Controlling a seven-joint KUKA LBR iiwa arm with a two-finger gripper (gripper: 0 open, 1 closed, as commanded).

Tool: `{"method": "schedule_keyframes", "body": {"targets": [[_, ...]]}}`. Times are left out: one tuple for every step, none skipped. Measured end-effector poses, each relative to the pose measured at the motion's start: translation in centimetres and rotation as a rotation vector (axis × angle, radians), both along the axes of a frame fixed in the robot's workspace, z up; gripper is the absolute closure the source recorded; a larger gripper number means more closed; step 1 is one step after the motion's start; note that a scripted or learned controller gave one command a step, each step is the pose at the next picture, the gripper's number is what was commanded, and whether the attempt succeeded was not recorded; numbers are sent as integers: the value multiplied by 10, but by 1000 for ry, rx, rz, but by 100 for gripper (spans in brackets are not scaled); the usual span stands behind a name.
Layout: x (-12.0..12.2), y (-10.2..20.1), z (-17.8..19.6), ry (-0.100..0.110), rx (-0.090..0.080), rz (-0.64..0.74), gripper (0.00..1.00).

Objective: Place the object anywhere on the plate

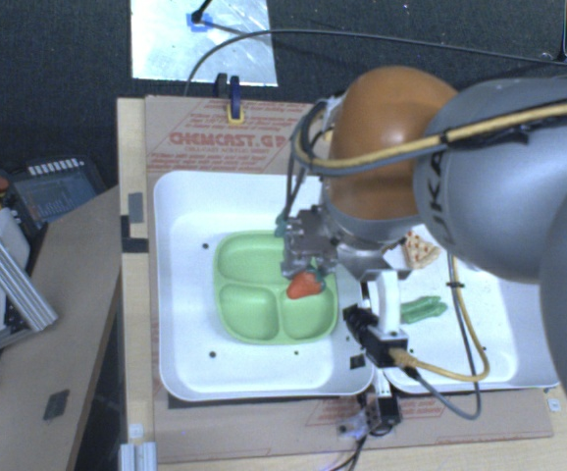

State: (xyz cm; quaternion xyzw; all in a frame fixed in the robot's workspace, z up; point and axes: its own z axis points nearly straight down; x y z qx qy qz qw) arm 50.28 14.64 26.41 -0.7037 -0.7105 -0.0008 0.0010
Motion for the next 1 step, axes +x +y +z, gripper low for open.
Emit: {"method": "schedule_keyframes", "body": {"targets": [[1,-3,0,-1,-2,-6,0]]}}
